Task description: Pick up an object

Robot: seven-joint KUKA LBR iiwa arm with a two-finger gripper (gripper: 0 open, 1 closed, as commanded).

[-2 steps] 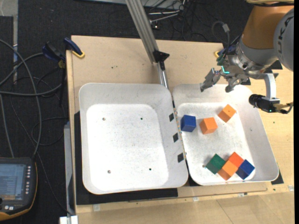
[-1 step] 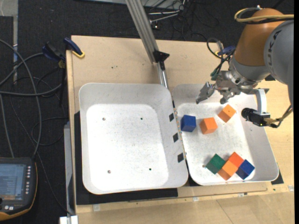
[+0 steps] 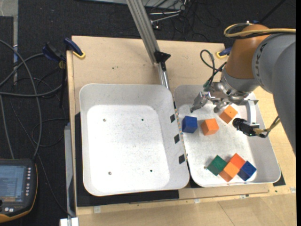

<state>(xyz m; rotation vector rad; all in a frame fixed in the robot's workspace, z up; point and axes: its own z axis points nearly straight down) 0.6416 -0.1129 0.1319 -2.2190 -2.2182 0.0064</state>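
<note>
In the right bin (image 3: 263, 147), a blue cube (image 3: 189, 124) and an orange cube (image 3: 209, 126) lie side by side near the left wall. A second orange cube (image 3: 229, 113) lies tilted further right. My gripper (image 3: 205, 106) hangs over the bin's upper part, just above the blue and orange pair. Its fingers (image 3: 194, 107) are spread, and nothing is between them. The tilted orange cube lies just right of the right finger, outside the gap. At the bin's front, a green cube (image 3: 217, 165), an orange cube (image 3: 233, 165) and a blue cube (image 3: 247, 171) are packed together.
The left bin (image 3: 94, 126) is beside the right one, and their walls meet at the middle. A metal pole (image 3: 146, 27) slants down to the bins' top junction. Cables and a black fitting (image 3: 245, 125) hang off the wrist over the right bin.
</note>
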